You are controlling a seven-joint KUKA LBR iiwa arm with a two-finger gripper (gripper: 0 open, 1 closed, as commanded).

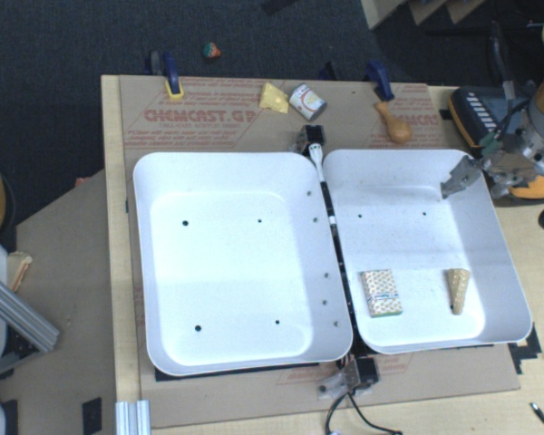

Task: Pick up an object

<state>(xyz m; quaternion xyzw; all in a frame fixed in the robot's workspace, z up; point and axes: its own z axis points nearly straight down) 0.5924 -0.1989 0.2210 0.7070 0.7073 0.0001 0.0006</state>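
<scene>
While the gripper (457, 182) hangs over the far right corner of the right bin (408, 175), how its tips stand cannot be told, and nothing shows between them. Near that bin's front edge lie a small patterned box (381, 293) toward the middle and a tan cone-shaped piece (458, 289) toward the right, well apart from the gripper. On the bench behind the bins rest a yellow wedge (274, 99), a small printed carton (307, 101) and a wooden-looking pear-shaped piece (393, 123).
</scene>
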